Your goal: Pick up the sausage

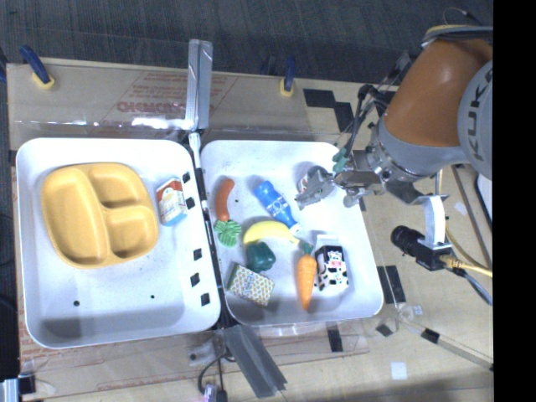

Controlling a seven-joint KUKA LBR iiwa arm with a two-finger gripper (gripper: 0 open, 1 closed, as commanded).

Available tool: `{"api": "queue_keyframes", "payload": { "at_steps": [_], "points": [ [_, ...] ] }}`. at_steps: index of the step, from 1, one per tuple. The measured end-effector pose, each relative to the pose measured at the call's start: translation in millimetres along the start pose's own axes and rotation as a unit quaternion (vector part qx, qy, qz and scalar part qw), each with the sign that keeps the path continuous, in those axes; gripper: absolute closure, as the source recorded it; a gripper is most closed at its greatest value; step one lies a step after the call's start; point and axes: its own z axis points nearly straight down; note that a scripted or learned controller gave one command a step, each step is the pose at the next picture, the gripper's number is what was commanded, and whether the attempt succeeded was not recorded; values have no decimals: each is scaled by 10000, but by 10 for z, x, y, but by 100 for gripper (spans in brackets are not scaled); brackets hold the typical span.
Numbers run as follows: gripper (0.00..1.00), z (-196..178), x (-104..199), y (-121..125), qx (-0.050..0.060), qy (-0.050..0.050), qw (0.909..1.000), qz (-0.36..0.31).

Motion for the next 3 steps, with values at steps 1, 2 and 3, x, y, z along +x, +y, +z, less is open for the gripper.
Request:
{"api": "queue_keyframes", "payload": {
  "at_steps": [1,2,3],
  "points": [
    [0,1293,326,701,4,-3,9999,-129],
    [0,898,1264,911,-12,-5,9958,-920],
    [0,960,1026,701,5,-2,9924,-1228]
  ]
}}
